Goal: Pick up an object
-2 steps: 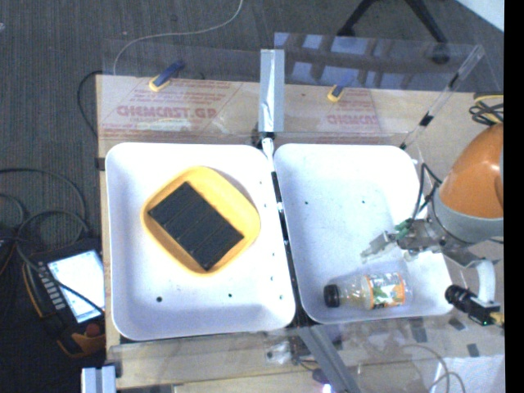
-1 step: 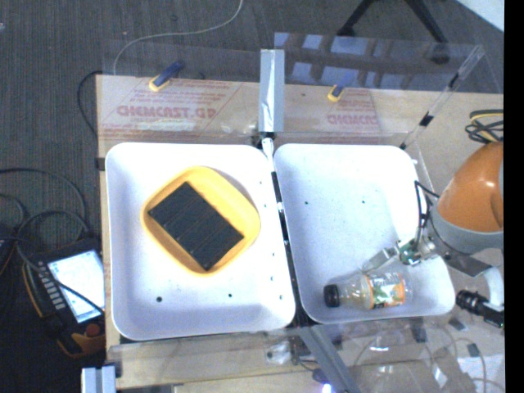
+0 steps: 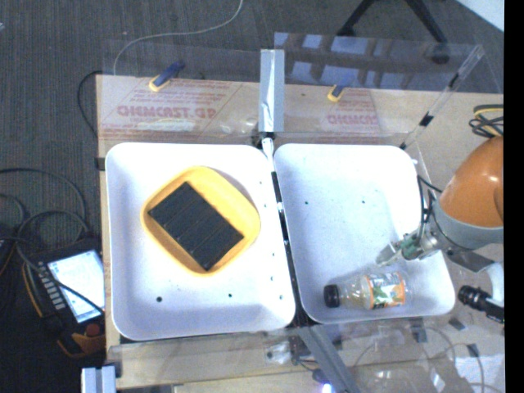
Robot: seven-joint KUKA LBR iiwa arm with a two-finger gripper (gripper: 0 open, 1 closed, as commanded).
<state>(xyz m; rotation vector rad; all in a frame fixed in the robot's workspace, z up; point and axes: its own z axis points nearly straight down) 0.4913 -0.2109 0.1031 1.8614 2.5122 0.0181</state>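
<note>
Left bin (image 3: 131, 301): holds one yellow dish (image 3: 237, 193) with a dark ribbed pad (image 3: 196, 225) seated in it, lying near the bin's centre. Right bin (image 3: 352, 187): holds one small clear bottle (image 3: 368, 291) with a black cap and an orange-and-green label — it lies on its side at the near edge, cap pointing toward the left bin. The gripper (image 3: 399, 250) sits low in the right bin's near right corner, just above and beside the bottle's base end; nothing is seen between the jaws, and whether they stand apart or together cannot be told. The orange-banded arm (image 3: 479, 188) enters from the right. Both bins sit side by side on the tabletop (image 3: 188, 113), rims touching.
</note>
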